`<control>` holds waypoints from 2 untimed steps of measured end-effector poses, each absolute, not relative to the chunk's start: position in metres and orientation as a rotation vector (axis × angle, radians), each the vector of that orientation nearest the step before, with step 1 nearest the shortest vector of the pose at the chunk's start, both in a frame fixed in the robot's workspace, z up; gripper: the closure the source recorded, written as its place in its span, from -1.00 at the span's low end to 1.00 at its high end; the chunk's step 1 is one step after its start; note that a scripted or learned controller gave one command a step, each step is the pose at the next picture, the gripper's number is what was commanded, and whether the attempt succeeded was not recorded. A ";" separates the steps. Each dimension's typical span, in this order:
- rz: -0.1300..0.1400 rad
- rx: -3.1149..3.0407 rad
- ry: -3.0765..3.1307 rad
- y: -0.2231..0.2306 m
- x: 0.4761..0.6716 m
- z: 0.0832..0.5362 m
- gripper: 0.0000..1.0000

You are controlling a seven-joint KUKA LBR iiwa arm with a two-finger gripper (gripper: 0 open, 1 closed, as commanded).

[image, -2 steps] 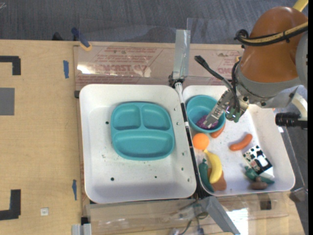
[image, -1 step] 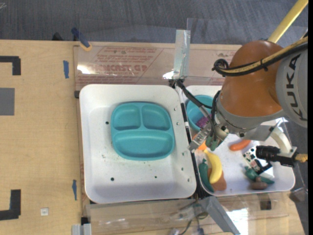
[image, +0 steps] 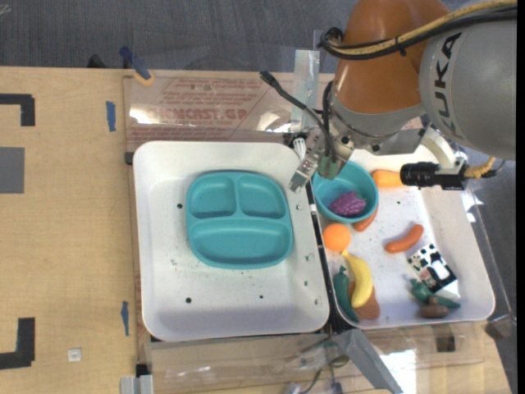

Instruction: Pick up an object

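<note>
The gripper (image: pixel 316 164) is hanging right of centre in the frame, over the seam between the two bins and at the upper-left rim of the small teal bowl (image: pixel 346 194). Whether the jaws are spread or pressed together cannot be told at this angle; nothing is visibly sitting between them.

The likeliest candidates are lying in the right bin (image: pixel 472 249). The bowl looks like thin, rigid moulded plastic — light, smooth, probably slippery; pinching across its rim wall seems the surest hold. Inside it a purple bunch of grapes (image: pixel 349 203) is resting, knobbly and likely hollow toy plastic, easy to pinch across its bulk. Just below the bowl an orange ball (image: pixel 335 236) is sitting, round and apt to roll away. A yellow banana (image: pixel 359 279) is lying lower, curved and narrow, best taken across its middle. An orange sausage-shaped piece (image: pixel 404 239) is lying further right, and a black-and-white patterned piece (image: pixel 431 266) is lying at lower right.

The left bin (image: pixel 156 245) is carrying a teal divided tray (image: pixel 239 220) — broad, flat, glossy, awkward to grip except at an edge. The bins themselves look matte white with rounded corners, resting on a pale wooden tabletop (image: pixel 66 220).
</note>
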State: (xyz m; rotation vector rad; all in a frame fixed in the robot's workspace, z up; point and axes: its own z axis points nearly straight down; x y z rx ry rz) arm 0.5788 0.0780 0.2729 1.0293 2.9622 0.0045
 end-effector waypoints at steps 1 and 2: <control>-0.003 0.844 3.029 0.037 0.538 0.188 1.00; 0.001 1.017 2.959 -0.077 0.535 0.279 1.00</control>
